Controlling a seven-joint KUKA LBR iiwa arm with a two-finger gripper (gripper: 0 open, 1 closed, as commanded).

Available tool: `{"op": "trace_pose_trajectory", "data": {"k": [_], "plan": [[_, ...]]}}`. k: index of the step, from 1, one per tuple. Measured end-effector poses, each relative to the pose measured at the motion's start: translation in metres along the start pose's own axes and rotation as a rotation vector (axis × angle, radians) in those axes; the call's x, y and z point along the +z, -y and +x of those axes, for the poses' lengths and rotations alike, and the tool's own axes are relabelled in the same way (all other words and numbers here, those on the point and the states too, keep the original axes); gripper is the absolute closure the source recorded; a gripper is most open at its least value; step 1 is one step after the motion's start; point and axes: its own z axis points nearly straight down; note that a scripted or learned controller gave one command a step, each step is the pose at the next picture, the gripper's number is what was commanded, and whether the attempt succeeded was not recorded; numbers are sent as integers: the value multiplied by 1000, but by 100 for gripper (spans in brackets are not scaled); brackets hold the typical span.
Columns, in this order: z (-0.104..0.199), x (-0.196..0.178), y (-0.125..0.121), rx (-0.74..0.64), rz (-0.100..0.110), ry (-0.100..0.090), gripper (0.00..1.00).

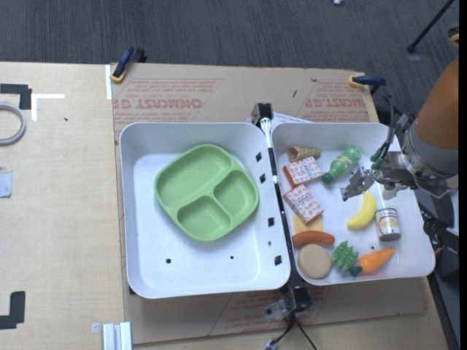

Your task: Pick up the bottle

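Toward far edge of right bin (408, 265): green bottle (341, 164) lying on side. Tool (359, 184) just beside it; we cannot tell its spread. We judge bottle light, stiff, slick; grip mid-body.

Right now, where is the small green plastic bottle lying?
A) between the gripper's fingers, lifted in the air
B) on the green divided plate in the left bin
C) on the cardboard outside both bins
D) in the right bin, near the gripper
D: the small green plastic bottle lies on the floor of the right white bin, just left of the gripper, next to the yellow toy banana.
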Motion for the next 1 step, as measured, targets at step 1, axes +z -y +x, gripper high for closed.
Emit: {"op": "trace_pose_trajectory", "data": {"k": [1], "plan": [[0, -10, -1, 1, -1, 1, 100]]}}
